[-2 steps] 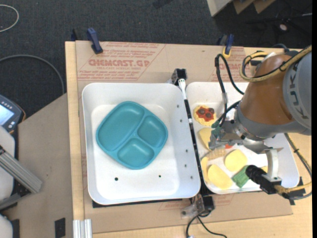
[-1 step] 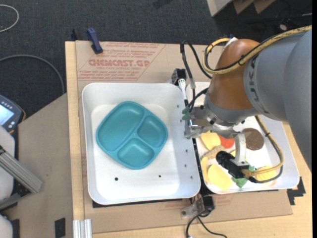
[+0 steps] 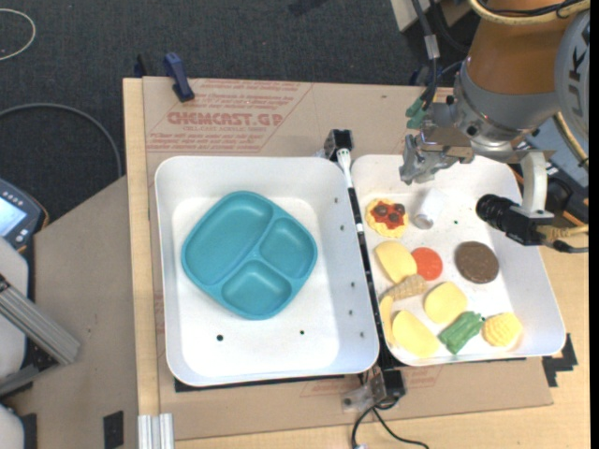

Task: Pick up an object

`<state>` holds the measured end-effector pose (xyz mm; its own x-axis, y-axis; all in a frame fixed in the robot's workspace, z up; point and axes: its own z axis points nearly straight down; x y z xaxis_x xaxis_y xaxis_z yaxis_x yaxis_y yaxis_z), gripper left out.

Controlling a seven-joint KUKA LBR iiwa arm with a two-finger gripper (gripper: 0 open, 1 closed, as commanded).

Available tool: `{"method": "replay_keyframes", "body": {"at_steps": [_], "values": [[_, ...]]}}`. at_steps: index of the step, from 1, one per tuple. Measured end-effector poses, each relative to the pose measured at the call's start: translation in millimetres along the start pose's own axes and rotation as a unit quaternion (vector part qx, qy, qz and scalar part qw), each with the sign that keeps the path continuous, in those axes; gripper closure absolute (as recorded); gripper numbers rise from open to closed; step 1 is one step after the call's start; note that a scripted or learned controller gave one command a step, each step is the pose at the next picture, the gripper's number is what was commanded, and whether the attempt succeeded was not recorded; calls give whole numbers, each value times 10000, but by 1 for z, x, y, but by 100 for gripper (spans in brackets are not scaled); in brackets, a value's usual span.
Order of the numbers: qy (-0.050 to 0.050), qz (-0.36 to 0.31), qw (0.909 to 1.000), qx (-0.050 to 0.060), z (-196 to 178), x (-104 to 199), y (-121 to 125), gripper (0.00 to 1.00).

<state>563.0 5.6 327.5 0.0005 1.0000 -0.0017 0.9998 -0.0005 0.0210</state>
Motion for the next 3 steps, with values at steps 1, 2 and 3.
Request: {"method": "replay_keyframes", "body": {"at_steps": [1, 2, 3], "values": [[9, -13, 9999, 138, 88, 14, 42, 100], [17, -13, 9999, 127, 60, 36, -23, 100], [37, -45, 10000, 16, -83, 87, -36, 100]]}}
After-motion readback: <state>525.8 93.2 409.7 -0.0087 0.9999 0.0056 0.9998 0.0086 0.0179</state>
